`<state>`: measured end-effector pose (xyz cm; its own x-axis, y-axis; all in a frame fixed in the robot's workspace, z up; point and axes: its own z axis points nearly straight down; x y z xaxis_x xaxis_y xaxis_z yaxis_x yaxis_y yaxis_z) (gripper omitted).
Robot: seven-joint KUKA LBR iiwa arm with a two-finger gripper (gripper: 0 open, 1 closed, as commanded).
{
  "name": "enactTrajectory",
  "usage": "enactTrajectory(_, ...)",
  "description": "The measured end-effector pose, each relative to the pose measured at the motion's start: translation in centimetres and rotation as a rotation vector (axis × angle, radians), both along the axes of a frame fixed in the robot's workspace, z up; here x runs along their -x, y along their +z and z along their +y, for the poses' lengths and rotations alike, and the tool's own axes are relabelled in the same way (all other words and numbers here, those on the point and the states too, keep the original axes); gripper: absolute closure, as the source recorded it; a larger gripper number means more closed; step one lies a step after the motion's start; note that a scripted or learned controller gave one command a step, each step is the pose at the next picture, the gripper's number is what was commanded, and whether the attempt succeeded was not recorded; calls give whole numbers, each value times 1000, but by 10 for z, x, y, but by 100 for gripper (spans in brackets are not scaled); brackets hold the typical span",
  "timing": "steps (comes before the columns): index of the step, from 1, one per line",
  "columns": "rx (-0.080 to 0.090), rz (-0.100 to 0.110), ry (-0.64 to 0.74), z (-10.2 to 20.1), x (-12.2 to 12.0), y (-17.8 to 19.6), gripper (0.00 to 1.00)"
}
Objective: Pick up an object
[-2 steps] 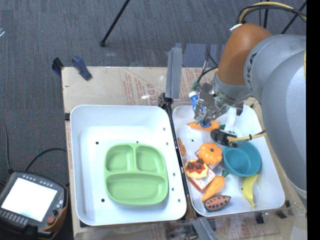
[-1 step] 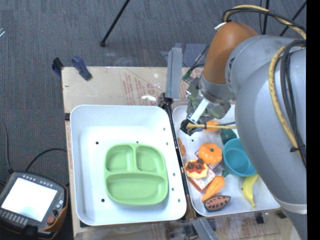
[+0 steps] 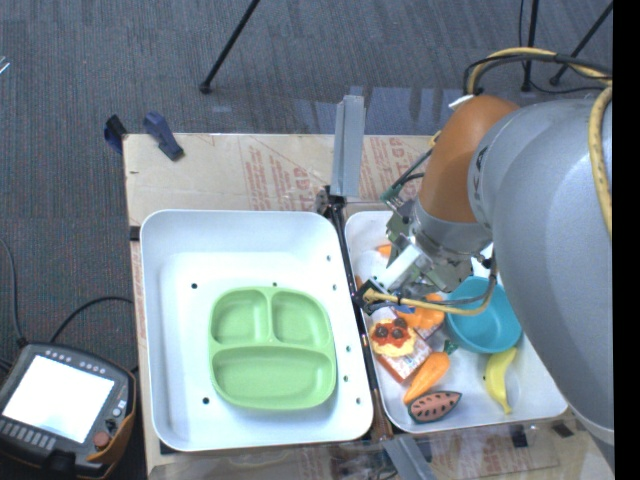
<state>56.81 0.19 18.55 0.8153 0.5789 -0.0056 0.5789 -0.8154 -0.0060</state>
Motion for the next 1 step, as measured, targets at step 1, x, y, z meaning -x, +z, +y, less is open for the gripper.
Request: enactTrajectory(1, 1, -7, -45, -55, 43, 66, 100)
